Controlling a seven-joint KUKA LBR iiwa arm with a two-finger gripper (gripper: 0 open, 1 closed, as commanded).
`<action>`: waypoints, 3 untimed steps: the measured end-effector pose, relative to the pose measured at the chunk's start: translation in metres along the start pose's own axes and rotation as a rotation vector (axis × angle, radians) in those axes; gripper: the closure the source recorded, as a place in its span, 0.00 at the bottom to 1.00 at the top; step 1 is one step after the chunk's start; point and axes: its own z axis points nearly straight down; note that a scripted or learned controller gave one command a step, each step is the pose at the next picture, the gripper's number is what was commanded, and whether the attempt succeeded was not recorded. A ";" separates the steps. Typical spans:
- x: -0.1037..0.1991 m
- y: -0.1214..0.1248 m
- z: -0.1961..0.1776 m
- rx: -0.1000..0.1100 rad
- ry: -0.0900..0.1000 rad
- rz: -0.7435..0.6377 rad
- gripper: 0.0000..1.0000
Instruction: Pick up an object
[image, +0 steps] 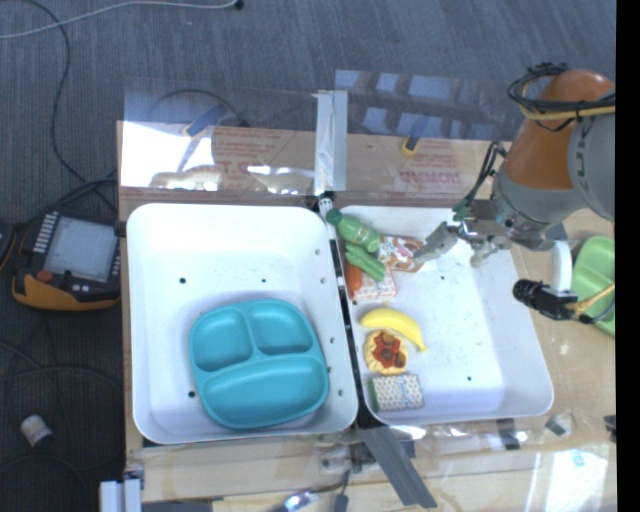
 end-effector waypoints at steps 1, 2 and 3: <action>0.063 -0.008 0.012 0.000 -0.001 -0.225 0.00; 0.041 -0.050 0.083 0.001 0.000 -0.271 0.00; 0.041 -0.061 0.104 -0.017 -0.006 -0.304 0.00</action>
